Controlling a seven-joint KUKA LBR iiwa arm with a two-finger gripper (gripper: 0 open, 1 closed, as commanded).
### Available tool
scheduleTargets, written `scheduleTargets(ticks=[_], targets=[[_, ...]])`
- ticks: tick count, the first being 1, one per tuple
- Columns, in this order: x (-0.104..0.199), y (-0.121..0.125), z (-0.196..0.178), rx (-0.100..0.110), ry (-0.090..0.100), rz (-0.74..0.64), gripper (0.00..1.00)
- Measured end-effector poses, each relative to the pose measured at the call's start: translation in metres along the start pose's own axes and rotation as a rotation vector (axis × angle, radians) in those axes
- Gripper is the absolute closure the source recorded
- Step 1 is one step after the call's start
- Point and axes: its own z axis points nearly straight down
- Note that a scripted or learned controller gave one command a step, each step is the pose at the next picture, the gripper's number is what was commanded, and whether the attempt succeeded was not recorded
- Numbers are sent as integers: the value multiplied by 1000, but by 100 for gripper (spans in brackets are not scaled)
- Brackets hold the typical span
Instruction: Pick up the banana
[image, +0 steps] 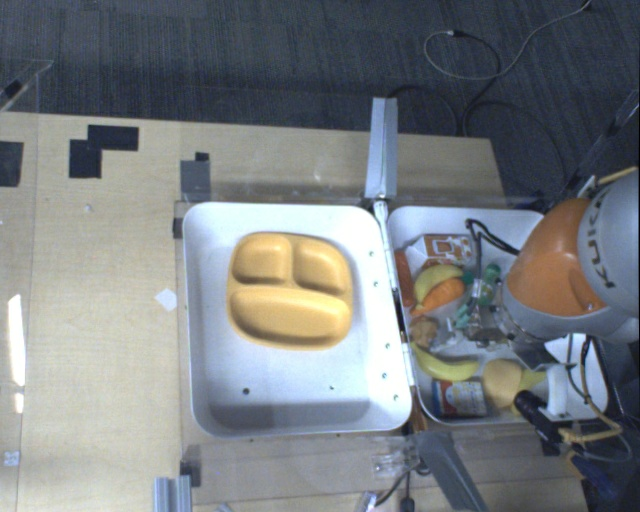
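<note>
The arm (575, 265) enters from the 3 o'clock side of the camera view and leans over the right bin (520, 217). Its orange band bulges at the bin's 3 o'clock edge, with the grey casing wrapped beside and beneath it. From there the wrist drops toward the middle of the bin, and the pincer (478, 325) sits low among the clutter, pointing down into it. Its tips are lost against cables and green and dark fittings, so I cannot tell how wide it stands, nor whether anything lies between the tips.

The banana (445, 366) lies in the right bin, toward its 7 o'clock corner, curved along the bin floor with its ends turned up. It is just below the pincer in the view; whether they touch I cannot tell. At the banana's 3 o'clock end sits a pale yellow rounded fruit (503, 378). Toward 12 o'clock from the banana lie a yellow and orange piece (440, 288), and a printed packet (445, 247) beyond it near the bin's far wall. A thin red-orange item (404, 280) runs along the bin's left wall.

The left bin (215, 380) holds a yellow divided tray (291, 289), set toward its 12 o'clock half. Both bins rest side by side on the pale wooden worktop (90, 330).
</note>
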Motion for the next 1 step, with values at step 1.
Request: scheduleTargets(ticks=[1], targets=[[-2,-4,12,8,-1,47,0]])
